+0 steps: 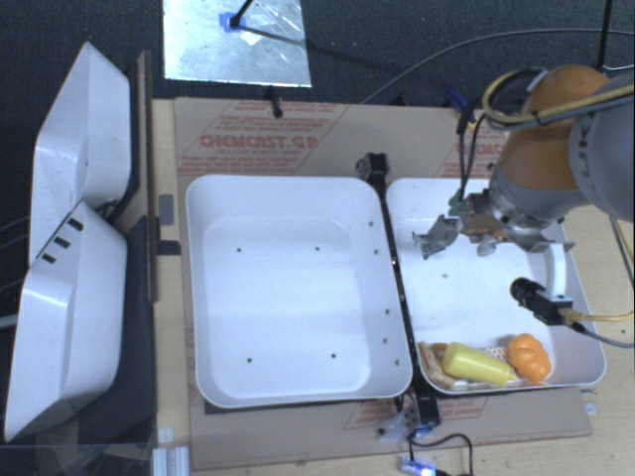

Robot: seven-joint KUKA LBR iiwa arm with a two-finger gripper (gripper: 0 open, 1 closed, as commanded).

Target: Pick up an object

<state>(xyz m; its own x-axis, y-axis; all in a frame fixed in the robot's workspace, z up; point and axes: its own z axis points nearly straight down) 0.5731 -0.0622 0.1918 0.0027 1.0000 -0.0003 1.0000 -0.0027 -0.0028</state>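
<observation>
You've got the gripper point(458, 236) hovering over the upper part of the right bin point(437, 305), metal fingers spread apart, nothing between them. Objects sit well apart from it, along the near wall: a smooth yellow oblong piece point(476, 363), a lumpy orange pumpkin-shaped thing point(530, 357) touching its right end, and something pale and meshy behind them, too small to identify. Left bin point(288, 286) is glossy white plastic. The arm's wrist hides the right bin's far corner.

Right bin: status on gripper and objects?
Gripper above the right white bin, nothing between its fingers. Yellow oblong object and orange rounded object at the bin's near edge, untouched. Nothing in the way.
</observation>
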